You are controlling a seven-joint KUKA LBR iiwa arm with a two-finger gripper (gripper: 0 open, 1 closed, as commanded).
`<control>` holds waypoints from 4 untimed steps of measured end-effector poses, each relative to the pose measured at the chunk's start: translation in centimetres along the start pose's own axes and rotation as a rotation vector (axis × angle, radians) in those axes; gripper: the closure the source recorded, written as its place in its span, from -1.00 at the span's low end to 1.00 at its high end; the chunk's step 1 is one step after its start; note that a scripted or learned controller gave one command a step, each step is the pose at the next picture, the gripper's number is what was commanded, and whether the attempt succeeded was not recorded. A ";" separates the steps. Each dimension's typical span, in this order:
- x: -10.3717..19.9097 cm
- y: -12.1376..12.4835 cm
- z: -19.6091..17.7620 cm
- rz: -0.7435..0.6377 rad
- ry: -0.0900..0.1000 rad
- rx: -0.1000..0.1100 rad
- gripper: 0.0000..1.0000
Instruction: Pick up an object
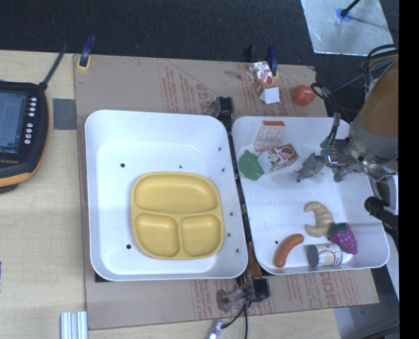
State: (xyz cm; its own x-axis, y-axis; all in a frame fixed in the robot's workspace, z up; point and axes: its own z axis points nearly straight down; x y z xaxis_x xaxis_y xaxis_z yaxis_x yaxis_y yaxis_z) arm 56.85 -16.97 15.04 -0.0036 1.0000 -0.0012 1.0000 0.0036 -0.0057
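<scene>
The right bin point(266, 210) holds several small items. A green piece point(250, 165) lies by its left wall, with two snack cartons point(274, 147) beside it. Further right is a grey toy figure point(309, 168). Nearer the front lie a croissant point(319, 217), purple grapes point(344, 238), a sausage point(288, 251) and a small bottle point(326, 258). My gripper point(341, 164) hangs low over the bin's right side, just right of the grey figure. I cannot tell whether it touches the figure. The arm's wrist point(379, 119) rises behind it.
The left bin point(110, 161) holds a yellow divided plate point(176, 214). Behind the right bin, on the cardboard, stand a small carton point(264, 80) and a red tomato point(304, 94). A control pendant point(8, 133) lies at the far left of the bench.
</scene>
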 end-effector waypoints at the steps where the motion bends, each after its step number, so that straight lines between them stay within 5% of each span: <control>1: -4.2 8.6 4.7 -0.001 0.001 -0.002 -1.00; 2: -2.0 1.6 5.9 -0.001 0.001 -0.001 -1.00; 3: -2.3 -9.3 4.3 0.000 0.002 -0.001 -1.00; 4: 1.2 -6.2 5.9 -0.004 0.001 -0.003 -1.00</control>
State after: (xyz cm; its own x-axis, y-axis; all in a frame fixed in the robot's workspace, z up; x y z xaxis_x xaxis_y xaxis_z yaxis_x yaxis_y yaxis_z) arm 50.57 -15.77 9.13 -0.0077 1.0000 -0.0001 1.0000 0.0077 -0.0028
